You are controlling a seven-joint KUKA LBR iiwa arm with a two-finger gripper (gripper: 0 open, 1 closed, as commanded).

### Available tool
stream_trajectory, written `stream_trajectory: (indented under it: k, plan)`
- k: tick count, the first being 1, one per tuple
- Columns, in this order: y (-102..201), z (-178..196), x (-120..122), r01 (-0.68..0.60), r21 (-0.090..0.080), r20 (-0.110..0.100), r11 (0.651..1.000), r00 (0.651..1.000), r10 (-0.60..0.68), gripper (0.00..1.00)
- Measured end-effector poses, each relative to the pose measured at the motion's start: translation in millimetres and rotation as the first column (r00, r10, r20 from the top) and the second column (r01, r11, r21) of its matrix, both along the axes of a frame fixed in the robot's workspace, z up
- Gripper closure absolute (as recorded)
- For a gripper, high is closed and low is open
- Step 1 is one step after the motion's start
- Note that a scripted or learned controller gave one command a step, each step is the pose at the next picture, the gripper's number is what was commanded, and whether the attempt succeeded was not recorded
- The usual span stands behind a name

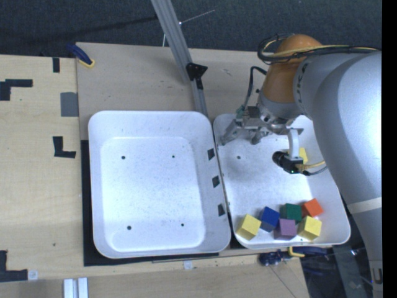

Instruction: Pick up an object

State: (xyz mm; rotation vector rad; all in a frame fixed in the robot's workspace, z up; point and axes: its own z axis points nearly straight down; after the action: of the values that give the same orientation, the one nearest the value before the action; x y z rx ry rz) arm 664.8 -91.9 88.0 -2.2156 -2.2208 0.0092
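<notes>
Several small cubes lie bunched at the near end of the right bin [248, 172]: a yellow cube [249, 226], a blue cube [270, 217], a green cube [289, 212], a purple cube [287, 228], an orange cube [313, 207] and a second yellow cube [311, 228]. My gripper [243, 133] hangs over the far end of that bin, well away from the cubes. Its two fingers are spread open with only white bin floor between them. The grey arm with its orange band [291, 73] covers the bin's right side.
The left bin [99, 129] sits next to the right one, sharing a rim with black clips. A slanted metal pole [177, 36] rises behind the bins. Black tape marks and a blue-yellow clamp [80, 54] lie on the bench at left.
</notes>
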Motion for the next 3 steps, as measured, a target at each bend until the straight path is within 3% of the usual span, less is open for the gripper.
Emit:
stream_trajectory:
  k: [1, 3]
  plan:
    - [1, 13, 2, -0.001, 0.001, 0.005, 1.0, 1.0, 0.001, 1.0]
    - [7, 136, 5, 0.0, 0.0, 0.013, 1.0, 1.0, 0.0, 1.0]
